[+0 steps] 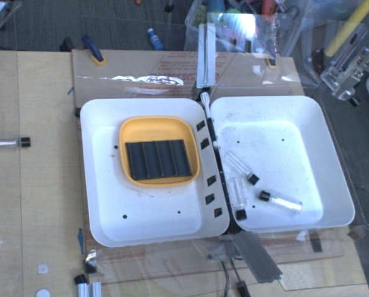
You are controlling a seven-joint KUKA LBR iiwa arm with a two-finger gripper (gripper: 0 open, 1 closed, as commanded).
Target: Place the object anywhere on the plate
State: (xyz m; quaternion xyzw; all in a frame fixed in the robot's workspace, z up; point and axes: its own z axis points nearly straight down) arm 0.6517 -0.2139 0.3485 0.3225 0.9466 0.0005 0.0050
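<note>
The tool [343, 79] seems to hang off the table beyond the right bin [308, 113]; whether it is wide or narrow I cannot tell. In the left bin [97, 166], a black ridged block [158, 159] lies flat on the yellow plate [159, 126]. The placing looks done, so the tool need only stay clear.

You've got open floor across the far half of the right bin [308, 122]; three clear tubes [246, 181] with black caps crowd its near-left part. In the left bin [97, 166] the yellow plate [130, 129] takes the middle, and the black ridged block [157, 159] covers most of the plate, leaving only rim. Bare strips run along that bin's near and left sides. Black tabs [207, 159] line the ridge between the bins.
</note>
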